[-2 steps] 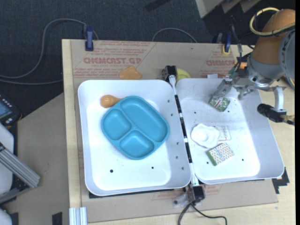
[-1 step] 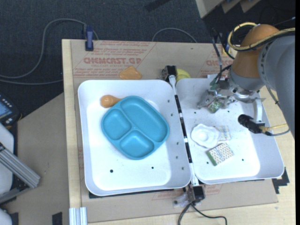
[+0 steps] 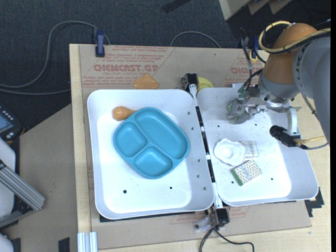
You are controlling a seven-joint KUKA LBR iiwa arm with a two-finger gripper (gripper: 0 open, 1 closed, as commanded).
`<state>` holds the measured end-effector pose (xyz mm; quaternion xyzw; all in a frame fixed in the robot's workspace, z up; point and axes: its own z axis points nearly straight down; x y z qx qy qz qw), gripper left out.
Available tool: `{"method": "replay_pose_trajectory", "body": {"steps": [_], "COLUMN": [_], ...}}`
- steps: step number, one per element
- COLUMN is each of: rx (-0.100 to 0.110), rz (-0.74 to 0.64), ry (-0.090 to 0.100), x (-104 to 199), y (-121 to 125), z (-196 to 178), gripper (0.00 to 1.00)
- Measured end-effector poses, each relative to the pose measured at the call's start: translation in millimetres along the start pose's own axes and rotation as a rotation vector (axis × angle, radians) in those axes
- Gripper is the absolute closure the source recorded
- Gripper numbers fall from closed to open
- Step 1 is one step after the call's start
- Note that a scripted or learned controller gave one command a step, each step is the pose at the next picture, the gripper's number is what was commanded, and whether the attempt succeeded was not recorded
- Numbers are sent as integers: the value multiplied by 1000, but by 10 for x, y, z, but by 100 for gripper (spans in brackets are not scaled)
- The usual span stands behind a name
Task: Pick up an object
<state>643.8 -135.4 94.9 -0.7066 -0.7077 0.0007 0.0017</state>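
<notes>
In the left white bin [image 3: 105, 182] lies a blue three-part plastic plate [image 3: 151, 142], an orange rounded toy [image 3: 123, 112] touching its upper left edge. My gripper [image 3: 239, 111] hangs low in the upper part of the right white bin [image 3: 294, 188]; how it stands I cannot tell. Below it, apart, lie a white round lid [image 3: 228, 152] and a green-edged patterned packet [image 3: 247, 171].

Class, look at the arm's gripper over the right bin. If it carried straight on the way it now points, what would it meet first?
The gripper points down at the upper left of the right bin. Going straight on, it would probably meet the bare white floor of that bin first. The white packet lies nearer the camera, outside that line, though depth is unclear.
</notes>
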Motion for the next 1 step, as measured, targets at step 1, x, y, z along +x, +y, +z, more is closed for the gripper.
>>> {"method": "replay_pose_trajectory", "body": {"steps": [1], "rx": [-14], "rz": [-7], "ry": [0], "x": [762], "y": [152], "z": [-966], "gripper": [100]}}
